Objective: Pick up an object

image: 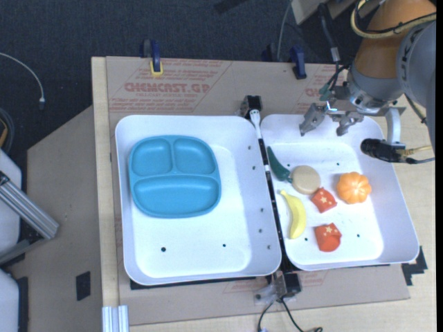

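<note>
Two white bins sit side by side on the bench: left bin (pixel 190 254) carries a blue divided plate (pixel 175 176), right bin (pixel 391 244) carries the food items. Gripper (pixel 327 122) hangs over the far edge of the right bin, near its back rim, fingers (pixel 309 120) spread apart with nothing between them. Arm (pixel 387 40) comes in from the upper right, orange band above the wrist.

Objects all lie nearer the camera than the gripper, well apart from the fingers. Orange fruit (pixel 354 187) sits toward the right side of the bin. Round tan piece (pixel 306 179) lies left of it, touching a dark green item (pixel 278 166) close to the bin's left wall. Red piece (pixel 323 199) is just beside the tan one and between it and the orange fruit. Banana (pixel 296 214) lies along the left side, below the tan piece. Second red piece (pixel 328 237) is nearest the front, just right of the banana's lower end. None of them touches the gripper.
</note>
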### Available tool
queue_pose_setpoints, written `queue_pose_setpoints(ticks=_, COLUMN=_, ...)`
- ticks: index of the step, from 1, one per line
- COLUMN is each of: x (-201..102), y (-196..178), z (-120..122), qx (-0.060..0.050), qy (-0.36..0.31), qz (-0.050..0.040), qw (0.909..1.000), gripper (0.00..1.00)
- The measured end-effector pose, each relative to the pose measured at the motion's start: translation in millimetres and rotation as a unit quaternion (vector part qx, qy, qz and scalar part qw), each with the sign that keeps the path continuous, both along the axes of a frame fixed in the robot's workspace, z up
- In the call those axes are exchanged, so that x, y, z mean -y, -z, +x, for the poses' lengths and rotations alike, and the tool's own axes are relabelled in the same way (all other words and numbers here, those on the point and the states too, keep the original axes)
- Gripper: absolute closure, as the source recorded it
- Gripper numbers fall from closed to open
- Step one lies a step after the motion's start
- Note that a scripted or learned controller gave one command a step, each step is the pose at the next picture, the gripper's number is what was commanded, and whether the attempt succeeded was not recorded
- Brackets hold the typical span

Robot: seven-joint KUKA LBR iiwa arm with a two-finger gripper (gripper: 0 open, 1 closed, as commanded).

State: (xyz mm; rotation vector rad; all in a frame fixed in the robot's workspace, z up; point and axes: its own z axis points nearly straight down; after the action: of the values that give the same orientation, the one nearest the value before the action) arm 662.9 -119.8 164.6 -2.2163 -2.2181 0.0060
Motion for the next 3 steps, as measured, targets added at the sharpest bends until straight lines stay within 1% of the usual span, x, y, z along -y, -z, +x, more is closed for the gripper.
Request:
queue_pose_setpoints(ticks=1, x=2, y=64, z=-1, qx=-0.001, qy=0.0, qz=-0.0002, qw=1.0, gripper=0.0)
queue_pose_setpoints(ticks=2, x=1, y=81, z=-1, qx=0.001, qy=0.0, qz=-0.0005, qw=1.0, gripper=0.0)
queue_pose_setpoints(ticks=3, x=1, y=69, z=0, qx=0.004, qy=0.0, qz=-0.0009, qw=1.0, gripper=1.0)
